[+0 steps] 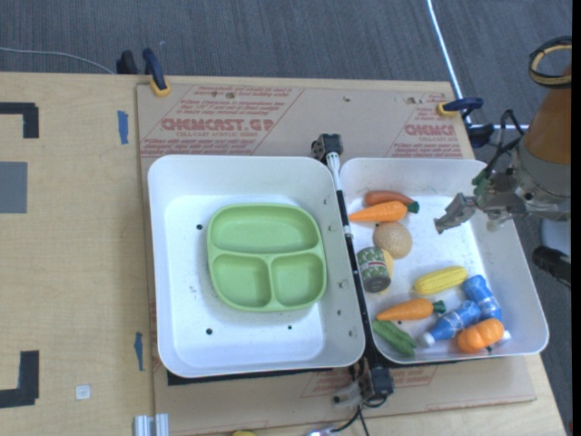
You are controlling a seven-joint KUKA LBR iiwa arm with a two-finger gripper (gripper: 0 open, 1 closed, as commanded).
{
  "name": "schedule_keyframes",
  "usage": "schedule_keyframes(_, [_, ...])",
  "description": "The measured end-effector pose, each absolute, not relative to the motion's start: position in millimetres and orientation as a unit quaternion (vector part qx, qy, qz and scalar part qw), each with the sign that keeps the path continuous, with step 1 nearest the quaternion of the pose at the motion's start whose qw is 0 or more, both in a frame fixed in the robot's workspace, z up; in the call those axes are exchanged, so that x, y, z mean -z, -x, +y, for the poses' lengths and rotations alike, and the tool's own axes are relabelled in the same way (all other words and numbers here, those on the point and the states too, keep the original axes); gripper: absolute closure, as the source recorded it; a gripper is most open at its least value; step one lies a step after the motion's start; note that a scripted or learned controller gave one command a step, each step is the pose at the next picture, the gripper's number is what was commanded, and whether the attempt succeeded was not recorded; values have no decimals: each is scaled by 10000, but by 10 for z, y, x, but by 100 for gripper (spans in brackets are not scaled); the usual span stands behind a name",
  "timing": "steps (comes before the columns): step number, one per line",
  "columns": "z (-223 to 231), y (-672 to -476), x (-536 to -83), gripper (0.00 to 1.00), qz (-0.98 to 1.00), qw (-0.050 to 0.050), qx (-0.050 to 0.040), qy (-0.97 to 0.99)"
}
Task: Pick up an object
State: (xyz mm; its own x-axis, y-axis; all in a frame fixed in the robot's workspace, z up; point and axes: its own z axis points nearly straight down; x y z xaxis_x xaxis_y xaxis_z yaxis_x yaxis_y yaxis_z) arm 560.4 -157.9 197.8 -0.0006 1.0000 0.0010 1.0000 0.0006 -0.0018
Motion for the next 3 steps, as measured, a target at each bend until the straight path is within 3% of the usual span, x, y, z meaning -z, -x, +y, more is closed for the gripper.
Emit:
schedule_keyframes(1, [-999,-5608,-882,0,-7073,-34,25,7069])
schedule_keyframes(2, [-949,-4793,-1388,0,-7069,7,0,7073])
schedule_keyframes(3, [-1150,-5898,-935,0,-7074,-6,2,7068])
